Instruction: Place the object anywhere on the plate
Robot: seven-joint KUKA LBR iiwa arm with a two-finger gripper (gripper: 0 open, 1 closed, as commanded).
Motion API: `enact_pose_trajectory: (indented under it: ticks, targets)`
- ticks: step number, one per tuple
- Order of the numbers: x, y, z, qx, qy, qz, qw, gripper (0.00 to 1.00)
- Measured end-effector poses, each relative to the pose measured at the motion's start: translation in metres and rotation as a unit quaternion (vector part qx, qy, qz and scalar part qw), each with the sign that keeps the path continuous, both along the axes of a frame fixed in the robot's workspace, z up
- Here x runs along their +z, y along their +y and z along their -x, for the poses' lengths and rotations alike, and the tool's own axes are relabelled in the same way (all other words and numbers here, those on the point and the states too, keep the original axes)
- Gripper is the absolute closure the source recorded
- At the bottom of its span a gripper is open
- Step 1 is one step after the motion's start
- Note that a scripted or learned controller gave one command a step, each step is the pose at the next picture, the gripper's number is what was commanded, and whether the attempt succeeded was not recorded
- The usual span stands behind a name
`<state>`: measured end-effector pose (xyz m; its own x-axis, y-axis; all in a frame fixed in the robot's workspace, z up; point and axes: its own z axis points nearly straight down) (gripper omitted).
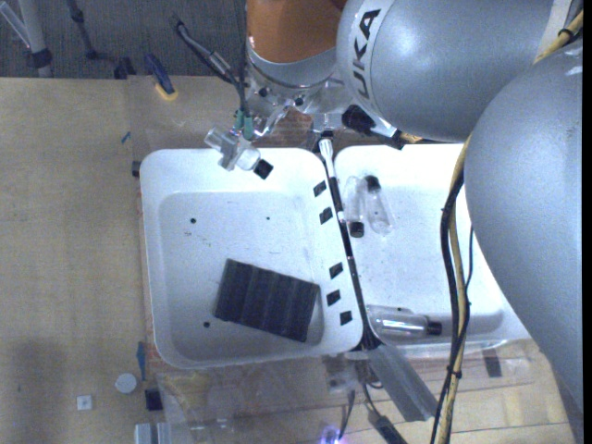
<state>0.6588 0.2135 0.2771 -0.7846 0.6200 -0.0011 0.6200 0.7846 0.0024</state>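
Above the left bin's far rim hangs the gripper; whether it grips anything I cannot tell. Inside that bin lies a dark ribbed plate. Clear tubes lie in the right bin, under the arm.

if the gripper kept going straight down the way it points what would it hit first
Probably the far rim of the left bin: the gripper hangs over that rim, away from the dark ridged plate. Its height is unclear from this slanted view.

Bench w/ 2 white bins.
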Motion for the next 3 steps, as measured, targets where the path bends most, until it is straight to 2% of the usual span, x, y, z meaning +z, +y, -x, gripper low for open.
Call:
enact_pose_trajectory:
  ticks: [1,2,3]
  targets:
    - [0.035,-0.050,-0.002,-0.012,-0.001,-0.0001,0.9999,1.00]
    - [-0.049,-0.003,0.009,-0.003,0.001,0.0003,1.0000,1.00]
    - [-0.102,0.010,0.006,0.057,0.002,0.0004,0.9984,1.00]
